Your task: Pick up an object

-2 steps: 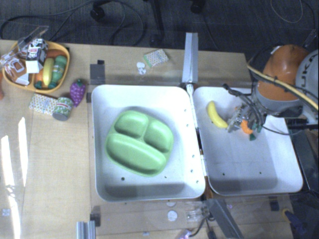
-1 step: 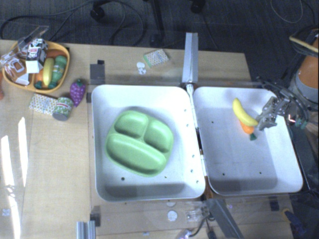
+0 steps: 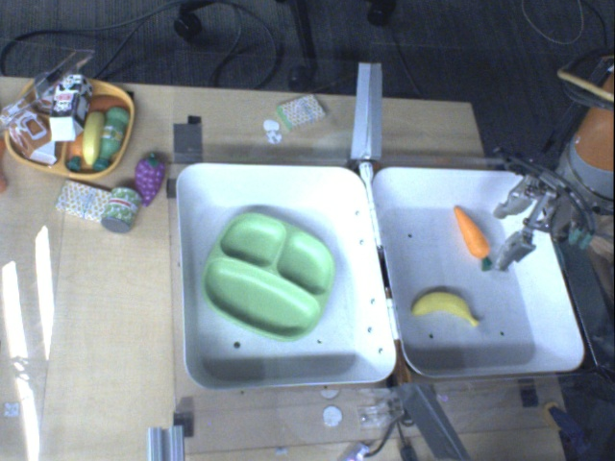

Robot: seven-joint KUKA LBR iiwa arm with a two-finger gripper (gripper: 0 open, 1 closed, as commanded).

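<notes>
Carrot (image 3: 470, 231) lies loose in the right bin (image 3: 567, 349), my gripper (image 3: 511, 229) spread and empty just right, lined up to grab.

We see an orange carrot (image 3: 470, 231); a yellow banana (image 3: 445, 306); a green divided plate (image 3: 270, 275); white bins (image 3: 192, 257); a tan bench (image 3: 96, 305).

Robot lab: white bins (image 3: 192, 257), bench (image 3: 86, 353)
</notes>
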